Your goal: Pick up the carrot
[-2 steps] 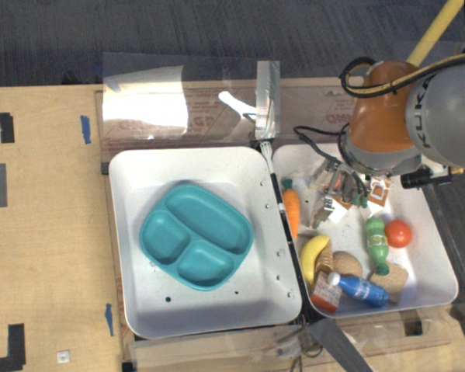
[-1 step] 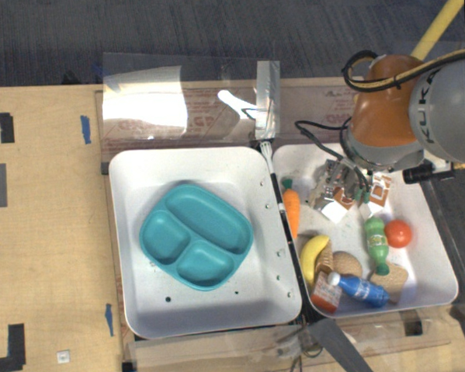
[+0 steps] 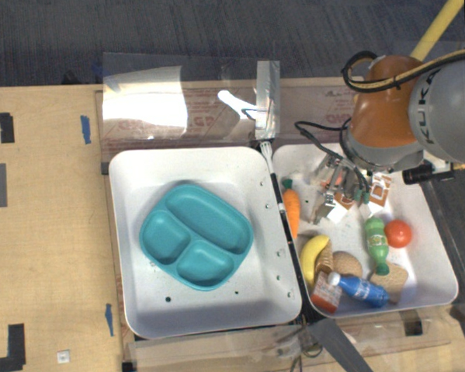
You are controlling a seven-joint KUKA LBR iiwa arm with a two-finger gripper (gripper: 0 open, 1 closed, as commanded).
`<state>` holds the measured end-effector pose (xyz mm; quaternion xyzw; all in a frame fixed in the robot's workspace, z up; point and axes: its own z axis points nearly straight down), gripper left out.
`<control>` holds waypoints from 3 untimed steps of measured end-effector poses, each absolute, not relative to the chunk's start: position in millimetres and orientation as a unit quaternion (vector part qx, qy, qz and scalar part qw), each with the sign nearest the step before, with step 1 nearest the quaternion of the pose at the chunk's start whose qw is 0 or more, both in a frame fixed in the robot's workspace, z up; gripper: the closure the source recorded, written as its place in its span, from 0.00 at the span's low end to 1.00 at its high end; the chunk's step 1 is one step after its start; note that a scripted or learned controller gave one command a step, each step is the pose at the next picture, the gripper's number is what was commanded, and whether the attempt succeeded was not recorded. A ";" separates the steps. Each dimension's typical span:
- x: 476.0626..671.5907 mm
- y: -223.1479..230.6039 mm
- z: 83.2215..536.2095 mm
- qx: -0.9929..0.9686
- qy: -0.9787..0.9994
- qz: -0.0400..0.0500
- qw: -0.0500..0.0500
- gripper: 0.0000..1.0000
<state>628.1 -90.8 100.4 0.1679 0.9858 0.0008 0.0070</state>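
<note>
Camera view, starting nearest, at the right bin's (image 3: 436, 287) front wall: a blue bottle (image 3: 361, 289) lies on its side with a red-and-white label at its left end, too small to read. Touching it from behind are a tan roll (image 3: 345, 263) and a yellow banana (image 3: 314, 255). A green bottle (image 3: 376, 242) stands just right of these, with a red tomato (image 3: 399, 233) beside it.

Farther back, the carrot (image 3: 292, 210) lies against this bin's left wall, just left of the fingers and slightly nearer than them. Its long axis runs front to back along the wall, green top at the far end, orange body pointing toward the near side.

The gripper (image 3: 326, 200) hangs over the bin's back half, tips close to the white floor. Nothing sits between the fingers; whether they are spread or closed I cannot tell. White "KU" lettering shows on the grey arm (image 3: 446, 116) at the right.

Well left of the fingers, the left bin (image 3: 145, 302) holds a teal divided plate (image 3: 196, 234). Beyond both bins, faint red print on the cardboard is unreadable.
</note>
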 end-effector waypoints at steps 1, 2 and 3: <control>562.3 -91.5 93.6 -0.008 1.000 0.000 0.001 0.00; 636.8 -106.4 88.6 0.022 1.000 0.001 0.005 0.00; 504.2 -111.5 93.8 -0.043 0.999 0.000 0.001 0.00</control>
